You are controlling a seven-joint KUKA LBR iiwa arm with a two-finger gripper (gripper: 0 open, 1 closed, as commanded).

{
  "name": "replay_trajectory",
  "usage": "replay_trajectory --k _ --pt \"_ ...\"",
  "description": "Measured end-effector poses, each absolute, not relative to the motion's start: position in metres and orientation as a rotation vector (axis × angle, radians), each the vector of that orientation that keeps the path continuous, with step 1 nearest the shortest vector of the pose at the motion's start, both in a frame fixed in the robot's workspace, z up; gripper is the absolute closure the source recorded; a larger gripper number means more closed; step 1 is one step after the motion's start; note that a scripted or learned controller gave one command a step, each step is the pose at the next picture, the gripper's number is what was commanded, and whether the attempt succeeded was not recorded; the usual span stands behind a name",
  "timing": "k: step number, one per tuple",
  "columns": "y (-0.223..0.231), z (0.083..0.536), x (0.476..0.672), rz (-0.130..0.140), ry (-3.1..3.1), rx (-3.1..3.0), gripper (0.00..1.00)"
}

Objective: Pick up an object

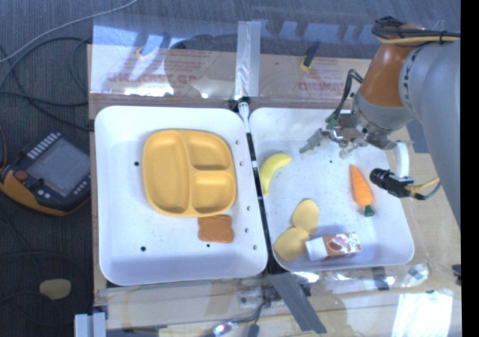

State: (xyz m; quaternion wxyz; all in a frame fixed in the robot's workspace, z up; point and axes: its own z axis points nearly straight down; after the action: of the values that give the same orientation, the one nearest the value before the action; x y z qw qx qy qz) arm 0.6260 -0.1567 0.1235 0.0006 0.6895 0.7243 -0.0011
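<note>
Now, from the camera above the bench, you have the gripper (326,147) over the back half of the right bin (322,187). It hangs from the grey arm (438,103), which comes in from the view's right. Its fingers (309,146) stand splayed apart with bare white bin floor between them, so it has hold of nothing.

Everything you could pick lies loose. The banana (273,167) is toward the view's left of the gripper, close against the wall the two bins share. The carrot (361,186) lies near the gripper on its front-right side, green end pointing to the front and well apart from the banana.

At the front of that bin, one yellow potato piece (304,213) touches a second potato piece (291,241). A small carton (334,246) lies on its side against the second piece (these three crowd together near the front wall).

The left bin (120,201) holds a yellow divided plate (189,172). A brown toast slice (216,229) lies just beside the plate's front edge.

Off the bench, on the carpet at the view's left, you can see a teach pendant (46,172) and loose cables (45,51).
</note>
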Motion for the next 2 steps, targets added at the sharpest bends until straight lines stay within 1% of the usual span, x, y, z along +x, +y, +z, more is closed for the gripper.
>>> replay_trajectory --k 1,2 --pt "-0.211 0.113 0.606 -0.005 2.251 2.192 0.0" --pt "-0.164 0.089 0.603 0.003 2.157 2.272 0.0"
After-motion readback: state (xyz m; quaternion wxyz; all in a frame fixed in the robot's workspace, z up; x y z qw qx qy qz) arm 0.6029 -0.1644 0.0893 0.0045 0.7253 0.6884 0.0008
